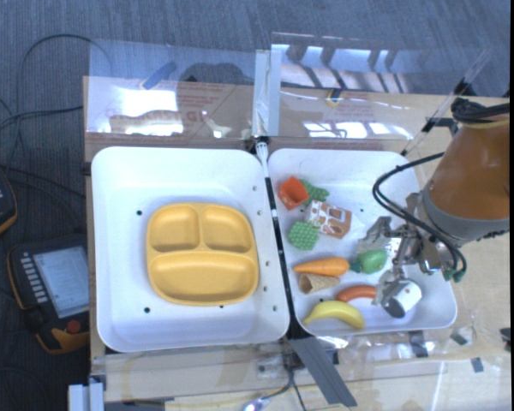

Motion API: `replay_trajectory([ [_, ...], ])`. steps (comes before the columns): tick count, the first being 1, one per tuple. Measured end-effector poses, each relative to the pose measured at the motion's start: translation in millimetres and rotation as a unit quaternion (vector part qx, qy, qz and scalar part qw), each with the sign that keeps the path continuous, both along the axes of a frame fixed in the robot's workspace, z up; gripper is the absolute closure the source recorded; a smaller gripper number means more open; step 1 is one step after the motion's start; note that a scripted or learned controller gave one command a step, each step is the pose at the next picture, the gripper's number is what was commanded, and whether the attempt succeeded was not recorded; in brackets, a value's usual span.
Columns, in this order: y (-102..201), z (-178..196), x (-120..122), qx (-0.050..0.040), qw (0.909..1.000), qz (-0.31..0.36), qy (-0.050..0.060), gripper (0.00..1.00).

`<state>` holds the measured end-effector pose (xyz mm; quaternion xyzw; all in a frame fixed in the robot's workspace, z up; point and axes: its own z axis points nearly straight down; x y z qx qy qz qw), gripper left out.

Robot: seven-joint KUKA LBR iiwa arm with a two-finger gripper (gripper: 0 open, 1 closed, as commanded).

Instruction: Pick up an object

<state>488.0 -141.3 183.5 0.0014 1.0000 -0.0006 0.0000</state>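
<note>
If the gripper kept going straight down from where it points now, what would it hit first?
Probably the green toy just under the gripper in the right bin; the red piece lies slightly nearer the camera. Depth is hard to judge from this slanted view.

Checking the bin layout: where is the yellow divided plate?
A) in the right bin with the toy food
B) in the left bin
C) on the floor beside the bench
B: the plate lies alone in the left bin, while the banana and carrot lie in the right bin.

No writing can be read — the handheld screen [58,278] at the left is too blurred to make out.
</note>
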Motion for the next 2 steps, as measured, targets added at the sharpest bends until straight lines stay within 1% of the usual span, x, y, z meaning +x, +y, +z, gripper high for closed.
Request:
replay_trajectory([
  [1,33.1,-83.9,-3.0,-0.0004,0.9979,0.064,0.0,0.0],
  [2,34.6,-93.7,4.4,-0.0008,0.9984,0.057,-0.001,0.0],
])
